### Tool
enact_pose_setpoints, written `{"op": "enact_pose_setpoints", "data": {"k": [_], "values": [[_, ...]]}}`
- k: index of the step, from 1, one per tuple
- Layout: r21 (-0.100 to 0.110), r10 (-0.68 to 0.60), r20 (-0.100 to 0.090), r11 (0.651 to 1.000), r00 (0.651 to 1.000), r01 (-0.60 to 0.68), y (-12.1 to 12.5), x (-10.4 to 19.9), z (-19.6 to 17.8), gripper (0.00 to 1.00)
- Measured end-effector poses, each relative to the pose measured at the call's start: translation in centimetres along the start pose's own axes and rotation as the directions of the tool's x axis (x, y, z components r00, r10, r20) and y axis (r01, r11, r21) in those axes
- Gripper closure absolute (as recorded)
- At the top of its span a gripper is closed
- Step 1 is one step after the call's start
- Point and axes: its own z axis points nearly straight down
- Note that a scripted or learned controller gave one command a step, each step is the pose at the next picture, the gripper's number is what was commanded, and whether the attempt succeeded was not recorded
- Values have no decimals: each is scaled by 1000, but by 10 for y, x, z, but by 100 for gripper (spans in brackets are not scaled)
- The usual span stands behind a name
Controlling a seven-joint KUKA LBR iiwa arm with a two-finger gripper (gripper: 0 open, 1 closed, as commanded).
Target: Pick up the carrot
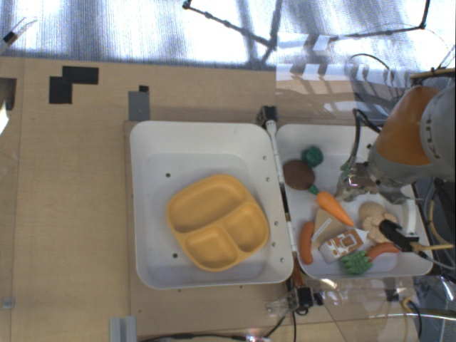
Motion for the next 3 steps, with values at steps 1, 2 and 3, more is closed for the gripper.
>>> {"op": "enact_pose_setpoints", "data": {"k": [1,2,3], "values": [[-6,331,-2,944,944,-331,-17,48,-1,0],[-11,503,-4,864,864,-503,-45,56,-2,0],[-12,691,-8,723,723,-691,-54,59,-2,0]]}}
